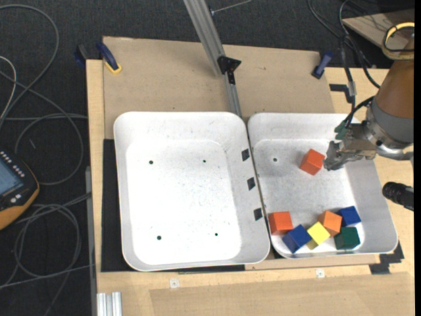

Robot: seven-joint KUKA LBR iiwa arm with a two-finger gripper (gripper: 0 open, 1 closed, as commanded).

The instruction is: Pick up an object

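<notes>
The fingers I cannot read from here: the gripper (333, 155) sits low over the right bin (368, 196), just beside an orange cube (312, 161) on its left, maybe touching it (too blurred for me to call open or closed). Along that bin's near edge I see another orange cube (281, 221), a blue one (297, 237), a yellow one (318, 233), a further orange (332, 221), a second blue (349, 215) and a green (347, 238) clustered together.

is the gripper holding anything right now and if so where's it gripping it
Cannot be told. The gripper sits right beside the orange cube, but no hold is visible.
</notes>
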